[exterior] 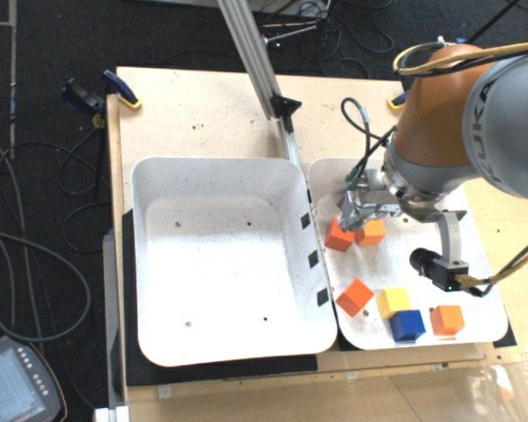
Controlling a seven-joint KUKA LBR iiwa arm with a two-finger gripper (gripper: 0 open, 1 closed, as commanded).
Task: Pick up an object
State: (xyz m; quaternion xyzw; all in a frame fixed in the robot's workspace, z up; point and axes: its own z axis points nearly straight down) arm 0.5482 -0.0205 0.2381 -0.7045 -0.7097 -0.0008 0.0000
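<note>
Camera view: gripper (pixel 355 221) sits low in right bin (pixel 484 323), mid-right of frame, w/ two orange blocks (pixel 339 236) (pixel 370 232) at its tips. Finger state: can't tell. Orange (pixel 355 296), yellow (pixel 392 301), blue (pixel 407 324), orange (pixel 447 320) blocks along lower right.

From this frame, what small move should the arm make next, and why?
Probably a short straight descent, then a close. The tool sits low in the right bin, just above two orange blocks lying close together near the bin's left wall. Nothing visibly sits between its fingers, so no grasp is confirmed. The neighbouring block may get nudged.
</note>
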